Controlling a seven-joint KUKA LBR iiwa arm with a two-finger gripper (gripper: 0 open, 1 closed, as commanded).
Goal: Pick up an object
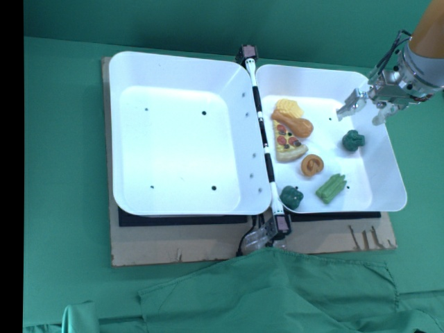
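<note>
My gripper (364,113) hangs over the far right part of the right bin (388,186), open, with nothing between its fingers. Just below it lies a dark green broccoli piece (353,141). Further left in that bin are a yellow crinkled piece (288,107), an orange drumstick-like piece (294,124), a pizza slice (287,146), a small orange pretzel-like ring (312,164), a light green stalk (331,188) and a dark green pepper (291,198).
The left bin (182,134) stands beside the right one, joined by a black and white divider rail (262,141). Both rest on a cardboard sheet (173,245) over green cloth. A crumpled green cloth (277,293) lies at the front.
</note>
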